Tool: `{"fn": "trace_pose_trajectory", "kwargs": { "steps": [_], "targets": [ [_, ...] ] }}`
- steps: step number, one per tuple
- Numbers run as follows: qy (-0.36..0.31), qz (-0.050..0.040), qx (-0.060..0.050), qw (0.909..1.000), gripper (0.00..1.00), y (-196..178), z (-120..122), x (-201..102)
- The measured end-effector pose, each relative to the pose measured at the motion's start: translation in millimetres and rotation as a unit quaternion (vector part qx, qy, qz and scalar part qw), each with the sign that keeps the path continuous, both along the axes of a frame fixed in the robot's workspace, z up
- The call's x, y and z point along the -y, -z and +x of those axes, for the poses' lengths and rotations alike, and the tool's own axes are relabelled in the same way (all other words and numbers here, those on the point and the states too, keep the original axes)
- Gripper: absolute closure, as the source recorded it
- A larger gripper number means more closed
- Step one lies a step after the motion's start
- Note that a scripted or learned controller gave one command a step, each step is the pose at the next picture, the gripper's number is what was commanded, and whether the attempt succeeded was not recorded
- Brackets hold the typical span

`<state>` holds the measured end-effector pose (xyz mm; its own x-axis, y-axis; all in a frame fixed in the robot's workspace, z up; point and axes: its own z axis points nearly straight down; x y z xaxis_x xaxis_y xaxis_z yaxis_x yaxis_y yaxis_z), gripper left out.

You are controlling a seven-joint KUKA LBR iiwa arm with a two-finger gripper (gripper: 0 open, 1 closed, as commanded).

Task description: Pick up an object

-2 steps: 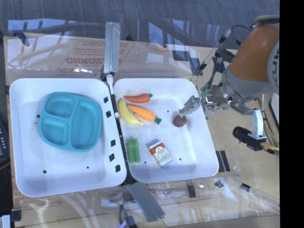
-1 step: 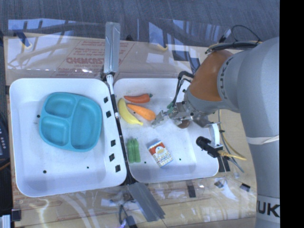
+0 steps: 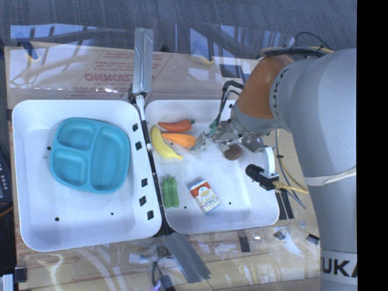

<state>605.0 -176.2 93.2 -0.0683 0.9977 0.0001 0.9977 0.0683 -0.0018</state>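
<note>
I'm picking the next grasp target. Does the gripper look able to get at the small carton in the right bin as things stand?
Probably yes. The carton lies by itself on bare bin floor, apart from the green item, with nothing on top of it. The gripper sits by the carrot, in the same bin.

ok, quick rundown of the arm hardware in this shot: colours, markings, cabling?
Bulky rounded arm, light grey, with an orange band above the wrist. White KUKA lettering shows low on the arm. Dark cables loop over the top by the wrist, and thin yellowish wires trail out by a small black fitting. The gripper is small, metallic and dark, over the right bin.
</note>
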Motion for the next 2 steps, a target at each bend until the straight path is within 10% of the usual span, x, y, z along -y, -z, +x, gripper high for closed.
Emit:
{"fn": "trace_pose_trajectory", "kwargs": {
  "steps": [1,2],
  "targets": [
    [-0.048,0.0004,0.001,0.9988,0.0,1,36,-59],
    [-0.051,0.0007,0.0,0.9987,1.0,-9,37,-60]
  ]
}}
